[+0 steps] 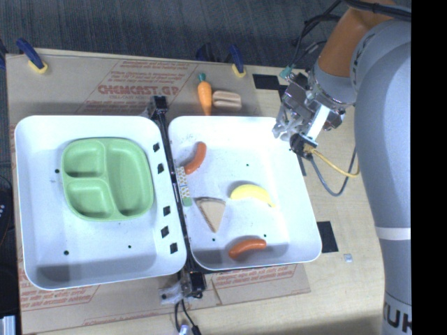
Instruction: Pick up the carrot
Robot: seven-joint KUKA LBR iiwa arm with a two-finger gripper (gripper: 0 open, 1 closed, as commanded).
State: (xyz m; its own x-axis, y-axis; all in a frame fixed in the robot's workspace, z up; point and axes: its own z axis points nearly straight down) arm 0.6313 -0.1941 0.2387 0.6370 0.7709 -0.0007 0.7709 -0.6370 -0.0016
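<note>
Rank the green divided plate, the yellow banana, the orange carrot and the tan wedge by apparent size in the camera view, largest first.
1. Green divided plate, by far the largest.
2. Yellow banana and tan wedge: too alike to separate.
3. Orange carrot, smallest, though only slightly.

Glossy white plastic bins [28, 187]

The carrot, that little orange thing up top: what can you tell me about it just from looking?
The carrot is small, bright orange, with a green tuft at its far end, and looks like a plastic toy. It lies on the brown cardboard behind the right bin, outside both bins, pointing roughly away from the camera. A tan and brown toy food piece sits just to its right; whether they touch is unclear. The gripper hovers apart from it, over the right bin's far right rim.
</note>
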